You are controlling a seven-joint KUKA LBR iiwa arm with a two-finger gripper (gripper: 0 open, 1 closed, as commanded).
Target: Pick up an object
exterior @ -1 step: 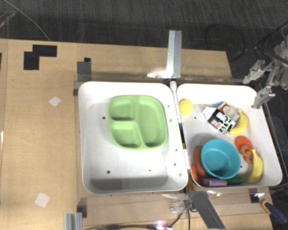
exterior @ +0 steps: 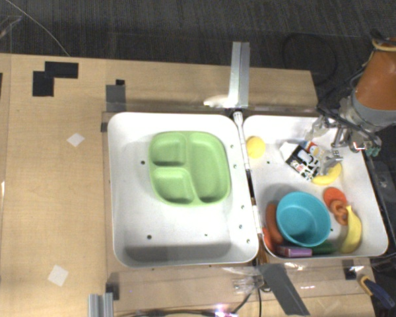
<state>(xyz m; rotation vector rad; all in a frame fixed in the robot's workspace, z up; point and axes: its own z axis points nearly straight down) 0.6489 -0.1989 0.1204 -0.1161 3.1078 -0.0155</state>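
My gripper hangs below the grey wrist and orange band, over the back right part of the right bin. Just below it lie a black and white packet and a small yellow banana-shaped piece. A yellow ball rests at the bin's back left. Toward the front stands a blue bowl, with an orange piece and a yellow banana to its right. A purple marker lies in front of the bowl. Nothing shows as held.
The left bin holds a green divided plate. A metal post rises behind the seam between the bins. A reddish item is wedged left of the bowl. Bare wooden bench spreads to the left.
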